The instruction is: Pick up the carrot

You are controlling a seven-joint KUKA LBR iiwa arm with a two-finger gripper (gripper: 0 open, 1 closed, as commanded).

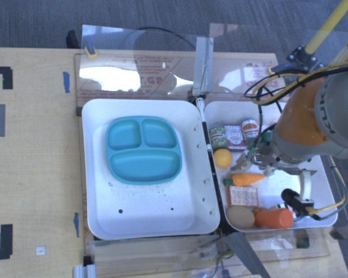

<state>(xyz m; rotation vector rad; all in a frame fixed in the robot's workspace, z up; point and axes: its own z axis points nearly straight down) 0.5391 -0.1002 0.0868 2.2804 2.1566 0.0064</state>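
At the bottom right of the frame, in the right bin (322,222), we see a tan egg-like item (240,216) beside a red-orange piece (274,218), with a small packet (243,196) just above them. Above that the carrot (247,179) lies flat on the bin floor, pointing left to right. The jaws (257,158) hover just above its right end; we cannot tell their state. A lemon (222,157) sits left of them, and cans (234,135) stand higher up. In the left bin (98,213), mid-frame, rests a blue plate (144,149). The arm (304,120) fills the right. The tabletop (29,155) spreads left.
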